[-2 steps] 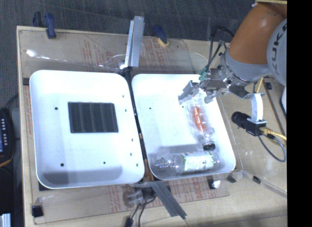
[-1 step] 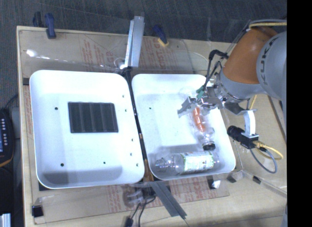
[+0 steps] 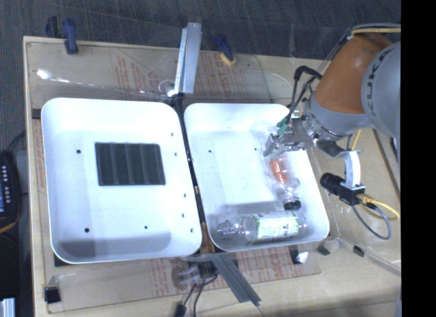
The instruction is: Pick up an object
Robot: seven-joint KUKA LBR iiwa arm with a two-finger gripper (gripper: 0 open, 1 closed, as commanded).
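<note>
In the right bin [image 3: 225, 172] lie two clear plastic bottles. One with an orange label [image 3: 281, 174] and a black cap runs along the bin's right wall. The other, with a white and green label [image 3: 264, 228], lies along the front wall. My gripper [image 3: 278, 140] hangs over the right bin's far right part, just above the upper end of the orange-label bottle. Nothing shows held in it. The left bin [image 3: 68, 200] holds a dark ribbed rectangular block [image 3: 129, 163], lying flat.
A metal bar [image 3: 187, 56] stands at the back between the bins. Blue clamps [image 3: 68, 33] grip the bench's far edge. The bins' adjoining walls meet along the middle.
</note>
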